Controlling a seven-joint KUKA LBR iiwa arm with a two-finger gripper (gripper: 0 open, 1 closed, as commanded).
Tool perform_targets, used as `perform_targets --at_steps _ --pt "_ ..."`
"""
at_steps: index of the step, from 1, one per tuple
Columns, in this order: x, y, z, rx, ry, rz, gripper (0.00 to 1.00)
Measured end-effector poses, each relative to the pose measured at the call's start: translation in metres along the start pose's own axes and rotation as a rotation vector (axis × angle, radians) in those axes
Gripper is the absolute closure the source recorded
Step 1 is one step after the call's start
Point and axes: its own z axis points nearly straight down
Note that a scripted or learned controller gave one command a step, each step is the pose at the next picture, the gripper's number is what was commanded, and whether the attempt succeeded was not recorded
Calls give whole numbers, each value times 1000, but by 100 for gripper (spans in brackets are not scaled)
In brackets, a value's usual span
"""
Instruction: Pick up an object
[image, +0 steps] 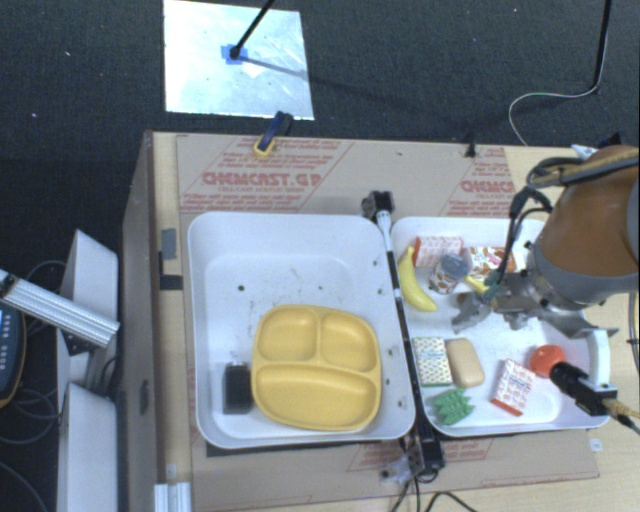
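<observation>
Banana (413, 283) lying along the left side of the right bin (575, 424), beside the divider, with a can (452, 268) and a carton (436, 247) just to its right. Gripper (482, 305) low over the bin's middle, right of the banana, near but apart; finger spread impossible to tell from here. Likely trouble: crowded top corner, so closing on two things at once or nudging the can. Below: sponge (463, 362), green toy (452, 405), small box (514, 386). Yellow plate (317, 366) in the left bin (220, 250).
</observation>
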Motion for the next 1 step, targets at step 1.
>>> perform_targets --at_steps 1 --pt "-10 140 40 1 0 -1 0"
